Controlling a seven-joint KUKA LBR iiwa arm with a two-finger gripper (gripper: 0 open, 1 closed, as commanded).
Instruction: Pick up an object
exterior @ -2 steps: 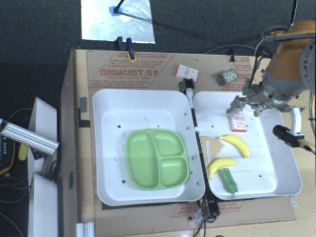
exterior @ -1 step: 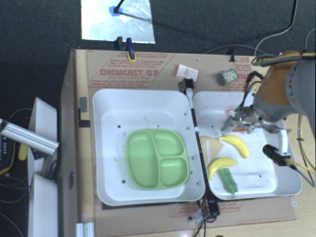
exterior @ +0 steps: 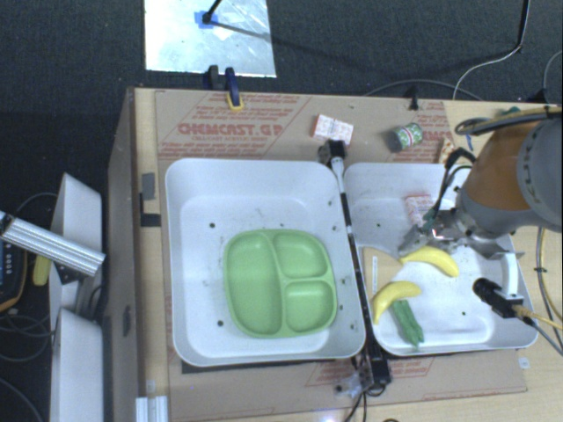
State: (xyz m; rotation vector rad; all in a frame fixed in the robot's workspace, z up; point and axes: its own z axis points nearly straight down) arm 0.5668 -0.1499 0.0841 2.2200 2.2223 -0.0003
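The table (exterior: 264, 126) carries two white bins; the left bin (exterior: 202, 200) holds a green divided plate (exterior: 281, 281); the arm (exterior: 506, 178) reaches into the right bin (exterior: 387, 192), its gripper (exterior: 428, 232) low, just beside one banana (exterior: 431, 261); whether the fingers are apart I cannot tell; a second banana (exterior: 393, 295) touches what looks like a green vegetable (exterior: 407, 321).

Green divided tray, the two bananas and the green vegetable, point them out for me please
green divided tray (exterior: 280, 281): camera view, left bin, its center ridge.
upper banana (exterior: 431, 259): camera view, right bin, mid-body.
lower banana (exterior: 393, 294): camera view, mid-curve.
green vegetable (exterior: 407, 321): camera view, its middle.
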